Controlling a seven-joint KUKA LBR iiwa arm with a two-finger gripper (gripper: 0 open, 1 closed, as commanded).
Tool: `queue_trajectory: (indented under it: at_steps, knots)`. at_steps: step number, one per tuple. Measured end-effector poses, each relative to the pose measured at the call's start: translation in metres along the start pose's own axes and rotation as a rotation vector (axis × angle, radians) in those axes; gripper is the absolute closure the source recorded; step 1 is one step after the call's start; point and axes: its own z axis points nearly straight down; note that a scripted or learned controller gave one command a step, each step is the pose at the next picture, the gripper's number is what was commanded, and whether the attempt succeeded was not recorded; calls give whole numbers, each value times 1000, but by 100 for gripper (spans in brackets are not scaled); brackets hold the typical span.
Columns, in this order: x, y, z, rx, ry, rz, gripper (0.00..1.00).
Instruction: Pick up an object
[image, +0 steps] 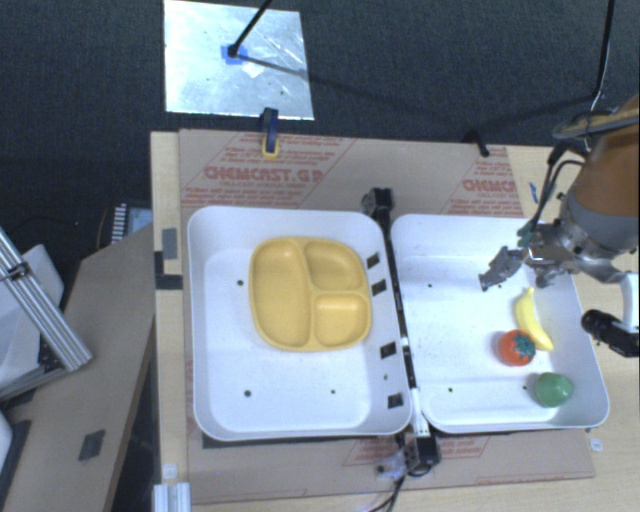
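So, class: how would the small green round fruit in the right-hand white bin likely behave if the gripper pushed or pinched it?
The small green round fruit looks ball-shaped, so a push would probably roll it, though the right-hand white bin has a wall close by that should stop it. Its smooth curved sides may slip from the gripper if pinched off-centre.

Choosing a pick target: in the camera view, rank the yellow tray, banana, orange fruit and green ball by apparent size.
1. yellow tray, by far the largest
2. banana
3. orange fruit and green ball: they look about equal, so no ranking between them
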Motion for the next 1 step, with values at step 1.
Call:
queue_trajectory:
  at_steps: [1]
  knots:
    - [0,3,-7,-12,-2,-3,0]
